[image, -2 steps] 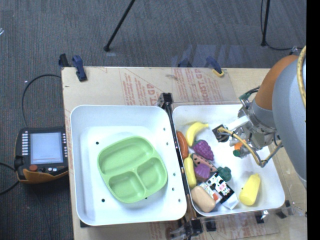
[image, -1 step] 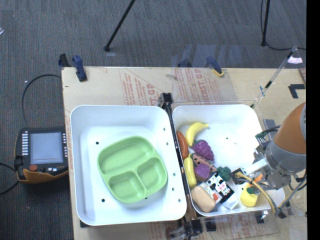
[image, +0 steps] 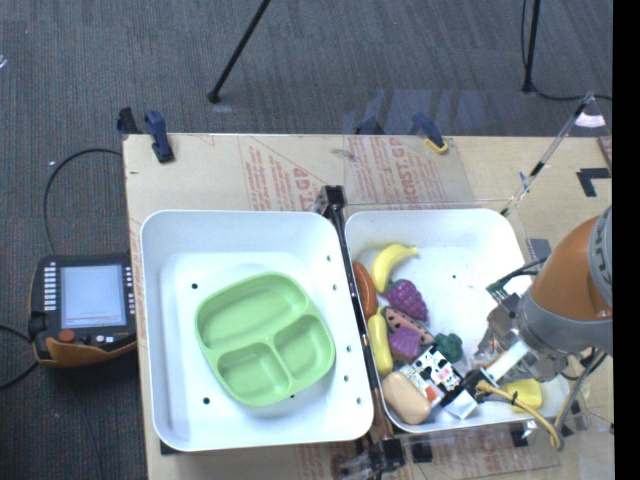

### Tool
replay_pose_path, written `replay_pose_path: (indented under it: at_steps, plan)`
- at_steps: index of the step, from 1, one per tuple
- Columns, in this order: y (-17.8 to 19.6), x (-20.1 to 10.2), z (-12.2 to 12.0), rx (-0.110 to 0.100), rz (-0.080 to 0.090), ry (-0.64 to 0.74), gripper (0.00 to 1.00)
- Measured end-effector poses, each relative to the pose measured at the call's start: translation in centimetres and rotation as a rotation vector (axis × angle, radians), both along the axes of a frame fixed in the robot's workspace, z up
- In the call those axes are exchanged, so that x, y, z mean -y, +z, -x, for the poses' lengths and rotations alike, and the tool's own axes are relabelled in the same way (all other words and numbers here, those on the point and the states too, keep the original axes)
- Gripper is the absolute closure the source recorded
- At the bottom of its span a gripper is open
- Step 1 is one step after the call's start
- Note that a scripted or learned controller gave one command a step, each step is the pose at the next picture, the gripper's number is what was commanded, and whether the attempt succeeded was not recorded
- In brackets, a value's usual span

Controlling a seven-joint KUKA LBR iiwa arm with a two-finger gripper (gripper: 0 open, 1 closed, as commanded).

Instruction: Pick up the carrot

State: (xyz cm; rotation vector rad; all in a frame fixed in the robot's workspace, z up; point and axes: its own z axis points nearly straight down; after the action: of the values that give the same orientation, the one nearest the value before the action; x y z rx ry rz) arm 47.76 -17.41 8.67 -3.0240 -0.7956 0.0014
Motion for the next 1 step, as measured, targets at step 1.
replay_pose_path:
  at_steps: [1]
  plan:
    - [-0.15,-4.16,0.34,-0.007,0.006,-0.211,1.00]
